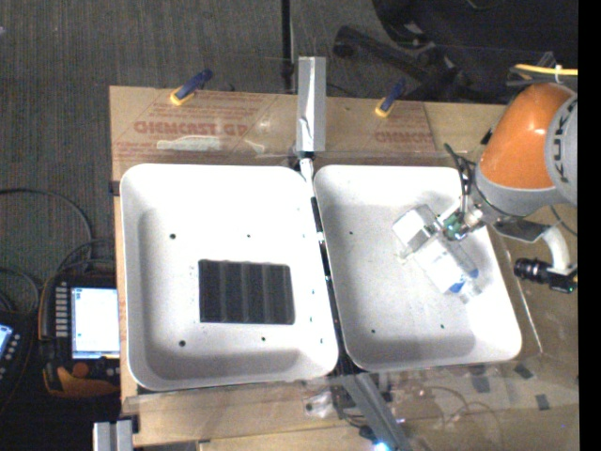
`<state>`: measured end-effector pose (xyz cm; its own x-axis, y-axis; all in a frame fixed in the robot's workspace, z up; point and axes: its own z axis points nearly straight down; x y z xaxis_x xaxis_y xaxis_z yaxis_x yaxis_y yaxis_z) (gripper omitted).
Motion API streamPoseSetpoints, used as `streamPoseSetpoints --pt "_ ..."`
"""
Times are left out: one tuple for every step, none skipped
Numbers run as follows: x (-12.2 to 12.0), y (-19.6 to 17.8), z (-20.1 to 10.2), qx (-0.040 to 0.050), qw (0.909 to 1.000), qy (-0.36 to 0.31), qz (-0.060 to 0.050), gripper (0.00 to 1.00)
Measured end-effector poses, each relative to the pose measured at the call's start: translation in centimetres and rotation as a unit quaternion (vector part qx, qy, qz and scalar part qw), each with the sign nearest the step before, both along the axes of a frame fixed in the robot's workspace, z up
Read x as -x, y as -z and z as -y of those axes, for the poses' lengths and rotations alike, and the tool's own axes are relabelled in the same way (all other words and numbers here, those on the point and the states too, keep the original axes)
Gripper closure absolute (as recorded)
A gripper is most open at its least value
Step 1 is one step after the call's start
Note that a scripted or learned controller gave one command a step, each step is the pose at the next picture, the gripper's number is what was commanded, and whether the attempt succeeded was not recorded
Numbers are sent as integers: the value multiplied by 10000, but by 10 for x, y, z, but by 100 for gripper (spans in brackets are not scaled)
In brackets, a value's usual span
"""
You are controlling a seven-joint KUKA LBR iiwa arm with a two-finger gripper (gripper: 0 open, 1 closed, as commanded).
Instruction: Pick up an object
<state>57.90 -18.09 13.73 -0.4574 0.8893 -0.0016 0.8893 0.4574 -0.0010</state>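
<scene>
So here's the setup: two shallow white bins sit side by side on a brownish worktop (131, 130). The left bin (150, 205) takes up the middle-left of the frame and has a dark, ribbed rectangular object (246, 292) lying flat on its floor, a bit below centre. That's the only loose thing I can spot to pick up, and it sits well apart from the arm.

The right bin (376, 299) is where the arm (526, 148) reaches in from the right edge of the frame. You can see the big orange band and a grey shell with black lettering, partly cut off; I can read something like "KU" and that's it. The end effector (441, 238) hangs over the upper right part of the right bin, looking pale and kind of see-through, with a small green bit near the wrist and a blue spot lower down. Honestly I can't tell how it's set, it's too blurry against the white bin floor.

Writing-wise: the worktop's back strip has faded red print reading "CHEMCAST GP" at the upper left (183, 128), and a similar, partly hidden print at the upper right. Two blue-and-yellow clamps (191, 86) pin that back edge. A metal post (311, 106) stands between the bins at the top. At lower left, on the floor, a handheld pendant (84, 322) with a lit screen.
</scene>
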Motion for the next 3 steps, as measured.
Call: streamPoseSetpoints --pt "-18 22 42 -1 10000 -23 3 0" --pt "-33 -16 41 -5 9940 1094 1 0" --pt "-17 -114 42 4 9880 1546 8 0"
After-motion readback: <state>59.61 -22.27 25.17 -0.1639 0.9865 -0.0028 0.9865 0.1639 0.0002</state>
